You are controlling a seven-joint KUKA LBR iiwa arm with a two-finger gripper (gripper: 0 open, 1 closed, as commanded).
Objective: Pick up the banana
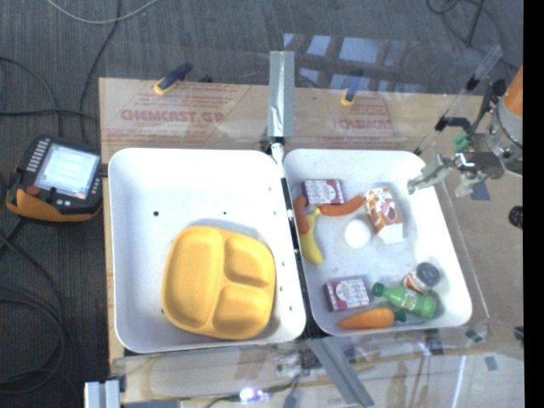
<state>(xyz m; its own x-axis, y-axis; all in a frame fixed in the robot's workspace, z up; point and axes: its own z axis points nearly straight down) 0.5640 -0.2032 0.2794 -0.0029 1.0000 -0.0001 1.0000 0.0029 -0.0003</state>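
The banana [311, 240] is small and yellow. It lies in the right bin [450, 253] close to the left wall, curving from top right to bottom. A red sausage [299, 214] lies right beside its upper end. My gripper [425, 180] hangs over the bin's upper right corner, well to the right of the banana and apart from it. Nothing is seen in it.
The right bin also holds two maroon cartons [323, 191] [347, 293], an orange sausage [343, 207], an orange-white carton [382, 210], a white ball [358, 235], a carrot [367, 319], a green bottle [410, 301] and a small can [426, 276]. A yellow divided tray [221, 282] sits in the left bin [136, 194].
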